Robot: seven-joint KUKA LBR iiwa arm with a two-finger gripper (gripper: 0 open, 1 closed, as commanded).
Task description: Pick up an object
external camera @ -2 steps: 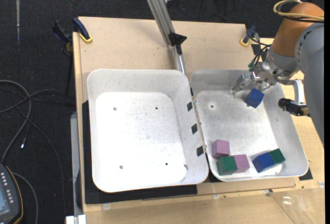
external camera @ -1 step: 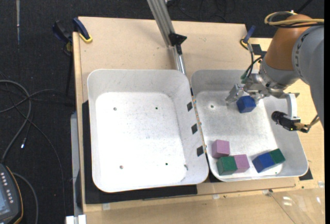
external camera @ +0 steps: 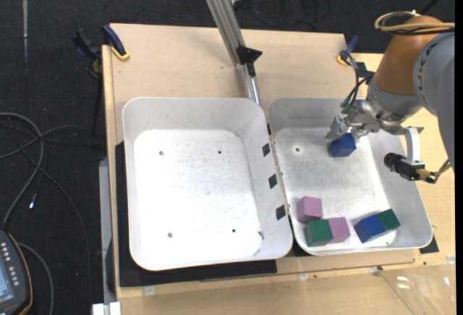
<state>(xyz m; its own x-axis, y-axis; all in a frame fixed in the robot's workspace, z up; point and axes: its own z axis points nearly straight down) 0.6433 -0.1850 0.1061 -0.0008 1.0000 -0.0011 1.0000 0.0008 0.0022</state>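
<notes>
While the arm is reaching in from the right over the right-hand bin [external camera: 405, 230], the gripper [external camera: 346, 131] is sitting right on top of a small blue block [external camera: 342, 145] near the bin's upper middle. From where I'm standing, the block is looking as though it is caught at the gripper's tip, its upper edge tucked under the metal, so I'm judging the grasp step to be in hand. Whether the block is truly pinched or merely sitting beneath the tool, I cannot tell; the wrist is hiding that part, and I cannot tell either whether the block is resting on the bin floor or hanging just above it.

The next move, as I'm reading it, is calling for a straight, steady lift, so the block is not knocked loose before it is clear of the floor.

Other candidates are lying well apart from the gripper along the bin's near edge: a pink block [external camera: 310, 208], a green block [external camera: 317, 232] touching a second pink block [external camera: 338, 228], and a larger blue block [external camera: 370, 226] pressed against a dark green block [external camera: 389, 219]. The left-hand bin [external camera: 145, 118] is lying beside it across the shared rim.
</notes>
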